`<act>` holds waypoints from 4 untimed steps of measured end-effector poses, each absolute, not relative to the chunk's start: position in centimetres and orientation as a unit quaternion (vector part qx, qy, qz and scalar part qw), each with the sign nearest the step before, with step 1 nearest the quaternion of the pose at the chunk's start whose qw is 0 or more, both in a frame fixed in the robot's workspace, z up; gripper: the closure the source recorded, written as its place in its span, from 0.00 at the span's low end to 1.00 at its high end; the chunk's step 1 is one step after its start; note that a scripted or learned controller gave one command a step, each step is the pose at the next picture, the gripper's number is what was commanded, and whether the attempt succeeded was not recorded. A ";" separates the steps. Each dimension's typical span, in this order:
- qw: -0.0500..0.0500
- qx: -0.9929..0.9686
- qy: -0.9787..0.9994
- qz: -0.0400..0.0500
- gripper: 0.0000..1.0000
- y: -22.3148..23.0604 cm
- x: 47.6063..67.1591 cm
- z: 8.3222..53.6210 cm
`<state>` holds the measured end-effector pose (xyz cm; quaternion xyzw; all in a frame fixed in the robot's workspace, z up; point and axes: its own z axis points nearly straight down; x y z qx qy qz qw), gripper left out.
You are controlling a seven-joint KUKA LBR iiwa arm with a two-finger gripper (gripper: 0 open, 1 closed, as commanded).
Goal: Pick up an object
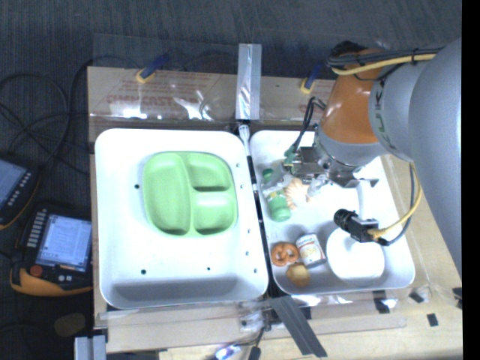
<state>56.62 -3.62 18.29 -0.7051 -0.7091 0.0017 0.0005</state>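
Nearest the camera in the right bin (390,190) there's a little brown ball (298,274) sitting by the front wall, and just behind it a pretzel-looking toy (283,253) with a small labelled can (310,250) right beside it. To the right of those is a white bowl (356,259), near the front right corner. Further back along the bin's left wall is a green toy bottle (277,205) lying tilted, and touching it, or just about, is a pale orange-and-white ridged toy (298,191), can't make out what it's meant to be. A small green piece (266,176) sits a bit beyond the bottle by the same wall. My gripper (304,172) hangs right over that pale toy, low in the back half of the bin, and honestly I can't tell whether it's released or clenched, or whether it has anything at all. So the stuff to pick is all in the right bin, with the ridged toy closest to me. The left bin (120,238) has a green divided plate (187,193) lying flat around its middle. My orange band (351,115) sits above the far edge of the right bin. Beyond both bins the tabletop (172,92) has a clear plastic sheet on it, with a blue clip (152,67) at its back edge.
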 end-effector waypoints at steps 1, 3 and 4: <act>0.000 -0.664 -0.747 0.003 0.00 -10.5 60.0 13.1; -0.006 -0.655 -0.755 0.001 1.00 -11.1 61.6 9.8; -0.001 -0.737 -0.676 0.002 1.00 -4.0 66.5 18.4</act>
